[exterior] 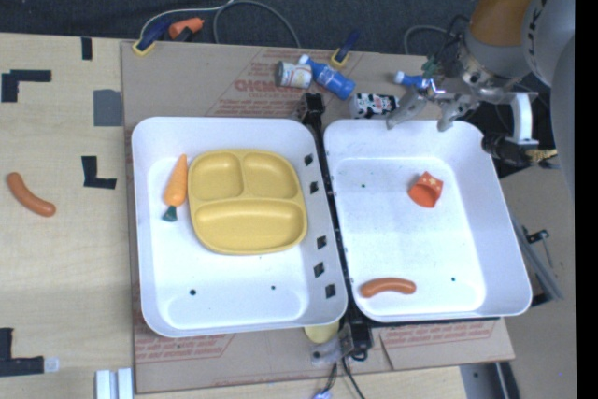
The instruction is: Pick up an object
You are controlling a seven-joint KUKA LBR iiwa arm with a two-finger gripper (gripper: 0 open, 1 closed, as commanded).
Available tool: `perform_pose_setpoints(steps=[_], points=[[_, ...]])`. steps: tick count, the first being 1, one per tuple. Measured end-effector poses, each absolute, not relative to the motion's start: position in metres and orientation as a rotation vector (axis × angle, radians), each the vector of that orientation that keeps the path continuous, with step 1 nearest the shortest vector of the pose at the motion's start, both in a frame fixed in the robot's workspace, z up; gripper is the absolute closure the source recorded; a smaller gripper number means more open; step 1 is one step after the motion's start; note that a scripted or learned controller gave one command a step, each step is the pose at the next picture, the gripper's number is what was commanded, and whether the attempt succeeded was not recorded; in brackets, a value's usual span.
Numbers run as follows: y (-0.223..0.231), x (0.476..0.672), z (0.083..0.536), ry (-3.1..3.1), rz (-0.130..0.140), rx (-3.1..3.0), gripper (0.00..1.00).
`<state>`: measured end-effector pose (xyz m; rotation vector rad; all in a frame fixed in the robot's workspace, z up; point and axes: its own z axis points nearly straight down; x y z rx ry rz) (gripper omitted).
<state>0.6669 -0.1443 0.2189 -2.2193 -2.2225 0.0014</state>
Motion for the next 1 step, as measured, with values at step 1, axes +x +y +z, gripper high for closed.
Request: perform_pose_setpoints(steps=[1], points=[[-0.197,0.5969,0.0954,-2.222,0.003,-2.227,0.0]])
